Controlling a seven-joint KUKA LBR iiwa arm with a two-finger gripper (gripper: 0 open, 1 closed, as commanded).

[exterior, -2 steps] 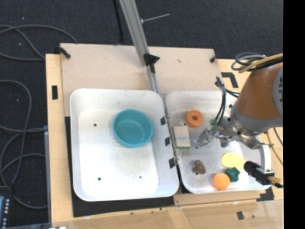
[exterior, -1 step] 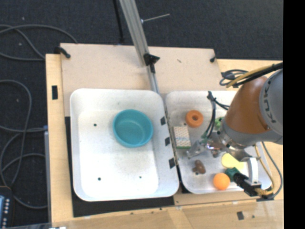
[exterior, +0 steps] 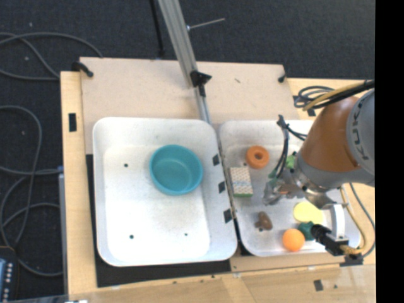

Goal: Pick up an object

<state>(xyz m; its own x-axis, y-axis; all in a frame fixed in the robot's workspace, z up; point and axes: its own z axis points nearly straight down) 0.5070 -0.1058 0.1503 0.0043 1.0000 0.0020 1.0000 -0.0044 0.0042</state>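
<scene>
We are in the approach step, our gripper [exterior: 273,194] low in the right bin [exterior: 243,134] between the sponge block [exterior: 240,182] and yellow piece [exterior: 307,211], fingers' state unclear, so next we must settle over one object and close.

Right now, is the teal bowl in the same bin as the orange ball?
No, the teal bowl sits in the left bin, while the orange ball lies in the right bin.
</scene>
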